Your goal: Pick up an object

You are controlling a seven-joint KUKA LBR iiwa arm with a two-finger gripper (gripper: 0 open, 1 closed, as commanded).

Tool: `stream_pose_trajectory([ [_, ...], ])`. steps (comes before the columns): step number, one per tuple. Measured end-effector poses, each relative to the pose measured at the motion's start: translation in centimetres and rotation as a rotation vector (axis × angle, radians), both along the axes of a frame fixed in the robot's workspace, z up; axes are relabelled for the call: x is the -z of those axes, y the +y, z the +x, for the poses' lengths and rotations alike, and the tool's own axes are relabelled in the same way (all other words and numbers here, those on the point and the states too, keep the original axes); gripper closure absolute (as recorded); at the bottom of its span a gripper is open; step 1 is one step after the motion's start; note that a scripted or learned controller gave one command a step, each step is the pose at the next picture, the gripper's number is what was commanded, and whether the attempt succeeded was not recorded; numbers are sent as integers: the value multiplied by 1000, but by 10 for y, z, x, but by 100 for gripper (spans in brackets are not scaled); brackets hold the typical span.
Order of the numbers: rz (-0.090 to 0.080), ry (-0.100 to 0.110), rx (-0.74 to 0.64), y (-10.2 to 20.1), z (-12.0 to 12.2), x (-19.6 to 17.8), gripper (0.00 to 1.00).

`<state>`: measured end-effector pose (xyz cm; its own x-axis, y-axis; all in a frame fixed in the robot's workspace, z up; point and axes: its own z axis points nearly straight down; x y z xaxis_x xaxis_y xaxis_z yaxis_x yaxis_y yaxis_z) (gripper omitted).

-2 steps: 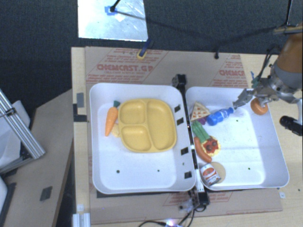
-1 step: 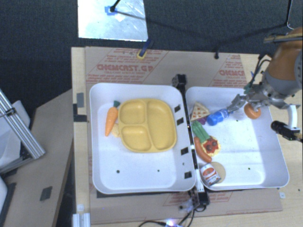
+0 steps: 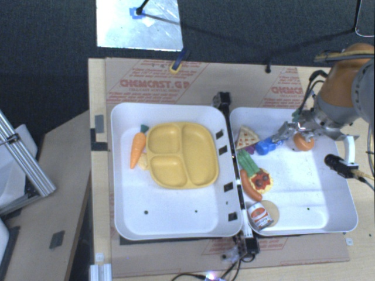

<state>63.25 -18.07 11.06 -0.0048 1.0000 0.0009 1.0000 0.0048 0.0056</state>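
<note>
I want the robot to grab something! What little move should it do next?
Probably drop a little lower: the gripper hangs at the right bin's back, between a blue toy and an orange toy, with nothing visibly held.

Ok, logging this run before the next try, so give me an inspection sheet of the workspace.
Surface: two white bins, left bin, right bin, on a cardboard sheet.
Job's things: carrot beside yellow tray in left bin; blue item, orange ball, pizza slice, hot dog, small can in right bin.
Clutter: nothing seen.
Grippers: gripper low by the blue item; grasp unclear.
Cables: black cable behind the bench.
Surroundings: dark carpet, shiny panel.
</note>
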Motion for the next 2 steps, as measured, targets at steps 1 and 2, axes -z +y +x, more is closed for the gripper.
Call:
stream_pose_trajectory([
  [1, -4, -16, -2, 0, 6, 4, 0],
  [2, -4, -11, -4, -1, 5, -6, 100],
])
